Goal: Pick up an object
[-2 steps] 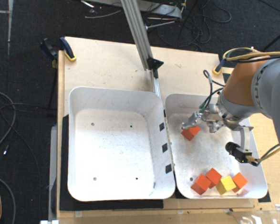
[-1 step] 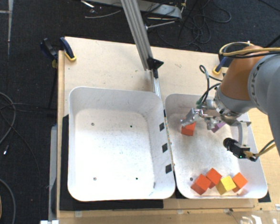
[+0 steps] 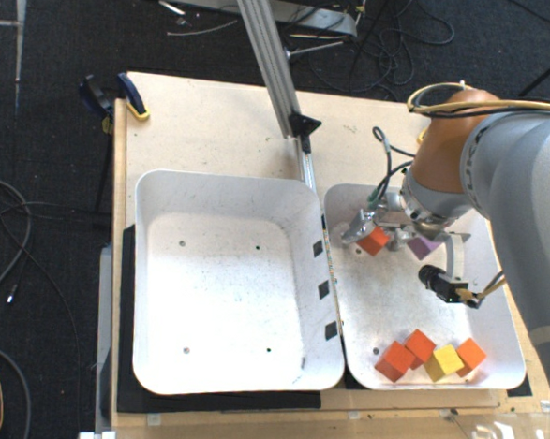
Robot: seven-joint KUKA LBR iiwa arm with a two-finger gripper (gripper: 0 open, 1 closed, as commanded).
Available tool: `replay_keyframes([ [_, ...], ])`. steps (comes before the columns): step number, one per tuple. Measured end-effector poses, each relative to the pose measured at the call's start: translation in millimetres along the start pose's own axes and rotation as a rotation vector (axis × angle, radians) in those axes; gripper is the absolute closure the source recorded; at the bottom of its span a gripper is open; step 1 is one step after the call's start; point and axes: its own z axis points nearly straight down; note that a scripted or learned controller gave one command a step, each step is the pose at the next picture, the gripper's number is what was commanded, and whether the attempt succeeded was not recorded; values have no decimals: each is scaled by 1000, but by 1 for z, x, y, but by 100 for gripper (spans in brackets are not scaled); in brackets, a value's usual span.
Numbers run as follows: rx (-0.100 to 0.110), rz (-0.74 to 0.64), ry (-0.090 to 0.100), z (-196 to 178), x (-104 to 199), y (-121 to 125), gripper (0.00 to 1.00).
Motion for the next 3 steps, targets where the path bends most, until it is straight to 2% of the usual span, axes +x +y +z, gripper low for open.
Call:
replay_keyframes([
  [1,16,0,2,-10,-1,-4,100],
  [2,-7,5,-2,-157,-3,-35,100],
  [3,1,3,-1,-152,-2,-36,0],
])
